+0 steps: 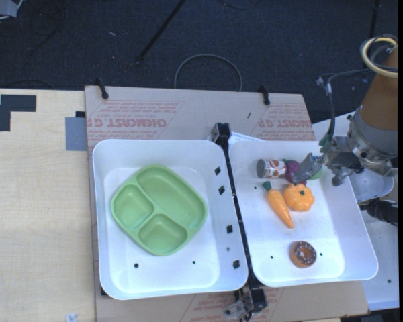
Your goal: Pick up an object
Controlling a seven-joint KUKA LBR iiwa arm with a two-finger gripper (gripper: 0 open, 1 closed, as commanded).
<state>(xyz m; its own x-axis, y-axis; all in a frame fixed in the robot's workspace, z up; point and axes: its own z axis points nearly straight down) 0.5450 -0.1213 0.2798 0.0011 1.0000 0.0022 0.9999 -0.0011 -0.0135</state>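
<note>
Two bins, one divided plate, four toy items; gripper over the right bin's far corner.

We count two white bins: the left bin (114,274) holds one green three-compartment plate (158,208), lying flat near its middle. The right bin (349,260) holds four things: one toy carrot (279,206), one small orange pumpkin (299,197) touching the carrot's right side, one small can lying on its side (273,168) with a purple item (293,172) we can't identify against it, and one chocolate donut (303,253) apart, near the front. The gripper (314,167) sits just beside the purple item and above the pumpkin; we can't tell if its fingers are open or closed, and nothing is visibly between them. Both bins rest on a cardboard sheet (188,116); cables (208,69) lie on the dark floor behind.
</note>
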